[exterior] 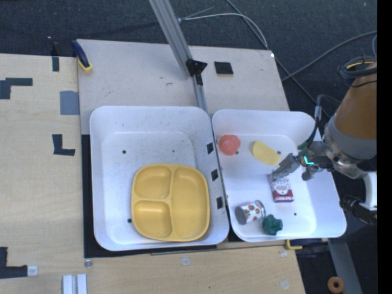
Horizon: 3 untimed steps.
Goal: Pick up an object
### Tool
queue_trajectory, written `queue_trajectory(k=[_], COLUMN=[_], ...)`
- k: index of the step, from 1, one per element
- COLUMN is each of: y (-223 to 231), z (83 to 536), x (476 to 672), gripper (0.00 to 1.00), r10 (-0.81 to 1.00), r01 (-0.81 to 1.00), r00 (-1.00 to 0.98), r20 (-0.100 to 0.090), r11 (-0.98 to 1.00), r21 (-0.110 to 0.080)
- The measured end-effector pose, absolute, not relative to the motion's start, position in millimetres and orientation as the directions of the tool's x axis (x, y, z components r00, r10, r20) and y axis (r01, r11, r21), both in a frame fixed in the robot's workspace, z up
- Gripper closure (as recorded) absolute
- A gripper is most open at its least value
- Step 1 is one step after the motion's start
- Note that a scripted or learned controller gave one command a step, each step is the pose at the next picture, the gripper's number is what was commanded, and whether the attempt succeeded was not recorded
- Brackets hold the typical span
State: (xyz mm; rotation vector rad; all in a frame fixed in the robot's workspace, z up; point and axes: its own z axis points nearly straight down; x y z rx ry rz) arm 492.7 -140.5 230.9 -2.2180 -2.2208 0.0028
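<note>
just below end effector (pixel 283 171) (touching?) red packet (pixel 283 191)

We take this for a robotics lab. A pale wooden bench (pixel 177 84) carries strips of dark tape (pixel 61 144) and two white bins (pixel 153 118), one left of the jaws, one under them. An aluminium rail (pixel 168 23) slants up beyond the jaws, and loose cables (pixel 245 20) trail over dark carpet (pixel 306 11) behind the bench. The arm (pixel 358 112) itself, grey with an orange band, reaches in right of the jaws over test props.
</note>
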Motion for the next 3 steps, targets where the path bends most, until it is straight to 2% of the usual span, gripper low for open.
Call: queue_trajectory(k=[1,3], y=[-140.5,-141.9], z=[231.3,142.4], x=[492.9,497.6], gripper=[0.00,0.00], r10=[1.000,1.000], r01=[1.000,1.000], r00=[-0.001,-0.001], r20=[0.001,0.001], r11=[0.001,0.001], r21=[-0.002,-0.007])
